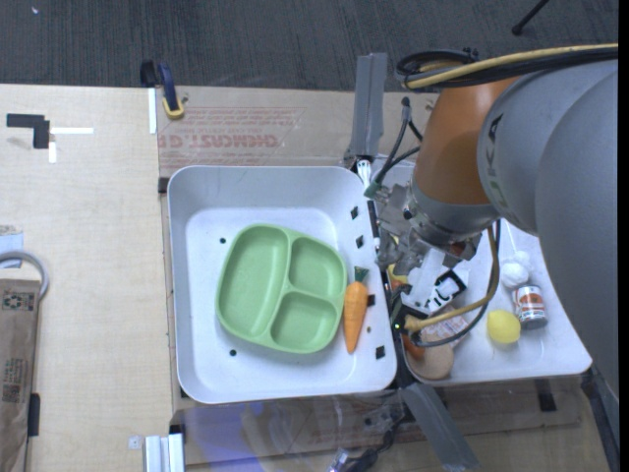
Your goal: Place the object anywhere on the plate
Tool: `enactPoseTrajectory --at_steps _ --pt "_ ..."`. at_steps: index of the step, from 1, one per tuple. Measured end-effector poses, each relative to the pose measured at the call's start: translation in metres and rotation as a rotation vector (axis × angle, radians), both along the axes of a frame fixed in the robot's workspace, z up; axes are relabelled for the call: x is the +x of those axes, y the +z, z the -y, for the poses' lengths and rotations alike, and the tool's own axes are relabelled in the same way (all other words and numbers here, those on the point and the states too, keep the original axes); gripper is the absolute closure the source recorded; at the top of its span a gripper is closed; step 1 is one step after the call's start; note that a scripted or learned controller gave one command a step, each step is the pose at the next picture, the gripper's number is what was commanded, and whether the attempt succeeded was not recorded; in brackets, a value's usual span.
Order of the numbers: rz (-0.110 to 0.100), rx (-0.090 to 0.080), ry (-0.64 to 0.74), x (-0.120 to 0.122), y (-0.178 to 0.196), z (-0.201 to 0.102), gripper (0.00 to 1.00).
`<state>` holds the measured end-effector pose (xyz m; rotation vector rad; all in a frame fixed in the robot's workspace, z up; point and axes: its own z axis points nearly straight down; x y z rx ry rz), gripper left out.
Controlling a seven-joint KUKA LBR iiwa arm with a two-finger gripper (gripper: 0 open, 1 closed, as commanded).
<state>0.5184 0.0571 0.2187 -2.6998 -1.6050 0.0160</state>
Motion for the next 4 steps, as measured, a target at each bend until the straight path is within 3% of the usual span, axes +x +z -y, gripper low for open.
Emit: enactPoseTrajectory --at_steps 1,2,3,4 --pt "0.002 0.003 0.143 0.032 -0.068 -0.053 1.0" --pt "0.006 0.002 0.074 0.079 0.016 -0.052 1.0" --pt "0.003 0.003 0.14 0.077 -0.06 -0.108 1.0" --pt "-0.001 0.0 0.142 0.077 -0.052 -0.107 1.0"
